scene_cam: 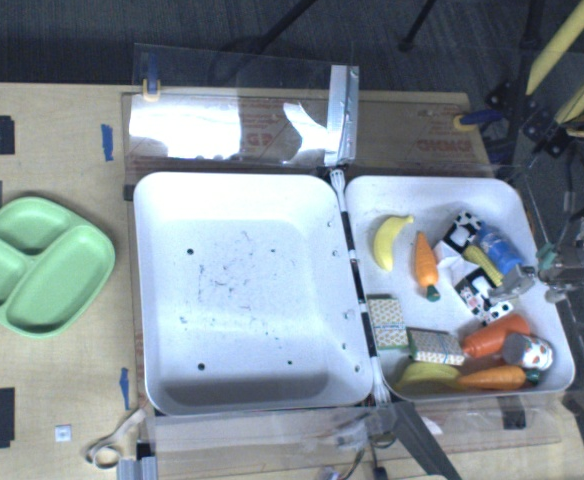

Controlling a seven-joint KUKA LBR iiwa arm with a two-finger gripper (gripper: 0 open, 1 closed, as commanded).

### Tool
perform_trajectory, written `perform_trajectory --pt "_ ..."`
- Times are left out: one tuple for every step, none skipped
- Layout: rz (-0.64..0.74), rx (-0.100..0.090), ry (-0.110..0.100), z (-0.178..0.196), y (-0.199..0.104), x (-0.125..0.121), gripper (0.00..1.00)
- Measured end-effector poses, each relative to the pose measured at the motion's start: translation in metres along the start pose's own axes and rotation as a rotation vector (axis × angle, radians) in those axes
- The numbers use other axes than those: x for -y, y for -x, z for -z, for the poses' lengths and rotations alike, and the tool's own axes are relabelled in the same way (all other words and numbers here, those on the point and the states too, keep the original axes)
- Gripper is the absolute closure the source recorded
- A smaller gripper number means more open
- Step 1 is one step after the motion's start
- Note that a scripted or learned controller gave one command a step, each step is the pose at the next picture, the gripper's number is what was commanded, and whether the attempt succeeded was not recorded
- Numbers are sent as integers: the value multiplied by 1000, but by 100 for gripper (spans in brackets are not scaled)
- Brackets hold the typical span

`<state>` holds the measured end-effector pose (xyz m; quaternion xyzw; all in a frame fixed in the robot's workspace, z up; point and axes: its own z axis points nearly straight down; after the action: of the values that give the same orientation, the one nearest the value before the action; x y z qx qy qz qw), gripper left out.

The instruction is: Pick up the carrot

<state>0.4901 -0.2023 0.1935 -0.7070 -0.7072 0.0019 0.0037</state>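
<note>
1. The right bin (532, 213) is the crowded one. The carrot (426, 263) lies in its upper middle part, orange, its green end toward the bin's near wall.
2. A yellow banana (390, 240) lies in the right bin's upper left part, just beside the carrot.
3. Along the right bin's near wall lie two more orange toys (490, 340), a yellow piece (427, 373) and two patterned blocks (387, 323).
4. A blue and yellow item (494, 253) and black-and-white pieces (462, 233) sit in the right bin's upper right part.
5. The left bin (242, 278) touches the right bin's left wall.
6. The bench (42, 128) is pale wood. A green divided plate (40, 265) rests on it, well apart from the right bin, beyond the left bin.
7. Behind the right bin lie a cardboard sheet (412, 133) and dark carpet.
8. The gripper (517, 286) hovers by the right bin's right wall, over the black-and-white pieces. The carrot lies apart from it, across the bin. Whether it is released or clenched, I cannot tell.
</note>
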Motion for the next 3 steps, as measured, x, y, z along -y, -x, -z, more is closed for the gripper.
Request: perform_trajectory --pt "208 2 4 -47 -13 -69 0" --pt "408 5 8 -108 -49 -100 0" --pt "520 2 3 -76 -103 -132 0"
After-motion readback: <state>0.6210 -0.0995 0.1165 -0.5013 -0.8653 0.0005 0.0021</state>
